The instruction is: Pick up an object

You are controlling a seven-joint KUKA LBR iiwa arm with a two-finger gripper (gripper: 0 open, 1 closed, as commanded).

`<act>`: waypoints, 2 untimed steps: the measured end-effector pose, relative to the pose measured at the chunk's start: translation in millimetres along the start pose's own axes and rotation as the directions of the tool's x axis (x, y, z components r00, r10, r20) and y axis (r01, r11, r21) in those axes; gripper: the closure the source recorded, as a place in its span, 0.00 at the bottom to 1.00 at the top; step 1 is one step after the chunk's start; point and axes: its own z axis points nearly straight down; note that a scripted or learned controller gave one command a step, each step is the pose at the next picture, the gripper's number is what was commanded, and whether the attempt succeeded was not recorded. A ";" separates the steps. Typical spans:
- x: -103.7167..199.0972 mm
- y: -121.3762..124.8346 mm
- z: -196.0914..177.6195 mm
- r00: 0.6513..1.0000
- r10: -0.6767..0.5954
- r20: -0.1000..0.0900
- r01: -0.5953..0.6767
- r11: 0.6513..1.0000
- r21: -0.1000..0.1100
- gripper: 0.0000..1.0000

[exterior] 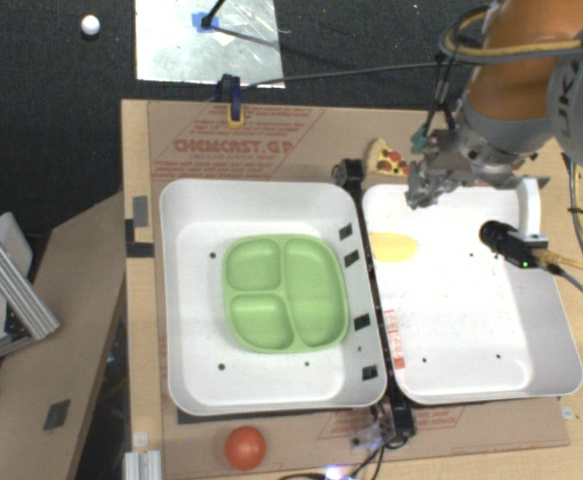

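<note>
A flat yellow piece point(393, 247) lies in the right bin point(491, 368), close to its left wall. My gripper point(423, 194) hangs over the back left corner of that bin, above and slightly right of the yellow piece, with nothing seen in it. In the left bin point(191, 368) a green divided plate point(284, 293) rests flat in the middle. A small pizza-slice toy point(386, 157) sits on the bench just behind the right bin, left of the gripper.
An orange-red ball point(244, 448) sits on the bench in front of the left bin. A blue and yellow clamp point(231, 98) stands at the back edge. A silver sheet point(209, 28) and a white ball point(91, 25) lie beyond.
</note>
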 end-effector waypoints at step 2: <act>91.5 23.5 16.7 1.000 0.001 0.000 -0.001 1.000 0.001 1.00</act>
